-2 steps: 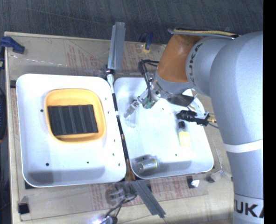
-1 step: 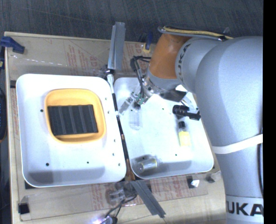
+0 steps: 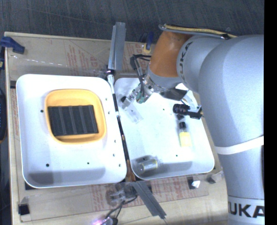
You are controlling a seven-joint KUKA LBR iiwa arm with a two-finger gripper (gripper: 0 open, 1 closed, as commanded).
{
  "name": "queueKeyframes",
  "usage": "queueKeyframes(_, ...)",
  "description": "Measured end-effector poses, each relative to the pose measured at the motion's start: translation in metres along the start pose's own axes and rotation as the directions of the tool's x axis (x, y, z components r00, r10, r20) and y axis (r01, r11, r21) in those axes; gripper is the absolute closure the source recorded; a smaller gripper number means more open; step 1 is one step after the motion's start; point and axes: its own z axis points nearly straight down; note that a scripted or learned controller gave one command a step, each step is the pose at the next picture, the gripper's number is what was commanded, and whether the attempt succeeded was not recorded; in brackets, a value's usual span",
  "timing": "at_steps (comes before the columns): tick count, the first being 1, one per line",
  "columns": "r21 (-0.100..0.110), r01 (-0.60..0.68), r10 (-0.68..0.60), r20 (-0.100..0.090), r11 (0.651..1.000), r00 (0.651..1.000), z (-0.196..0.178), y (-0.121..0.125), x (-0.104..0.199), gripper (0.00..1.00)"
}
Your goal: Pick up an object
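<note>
Seen from my remote station: the grey arm's two-finger gripper [image 3: 132, 97] hangs over the upper-left corner of the right-hand shallow white bin [image 3: 201, 165], close to the divide between the bins. I cannot tell whether it is open or closed. A small clear plastic piece [image 3: 136, 115] lies just below it. A pale yellow block with a dark cap [image 3: 184, 137] rests toward the right wall, and a shiny metal cylinder [image 3: 146, 164] lies near the front rim. The bulky grey arm [image 3: 222, 88] covers that bin's upper-right corner. The left-hand white bin [image 3: 30, 168] carries an orange-yellow tray [image 3: 72, 96] with a dark ribbed insert [image 3: 75, 120].
</note>
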Motion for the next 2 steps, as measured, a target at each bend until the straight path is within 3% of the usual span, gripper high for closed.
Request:
queueKeyframes(1,0.005,-0.195,0.195,-0.012,0.981,0.981,-0.105,-0.009,-0.023,1.0)
queueKeyframes(2,0.002,-0.005,0.005,-0.014,1.0,1.0,-0.134,0.109,0.11,1.0)
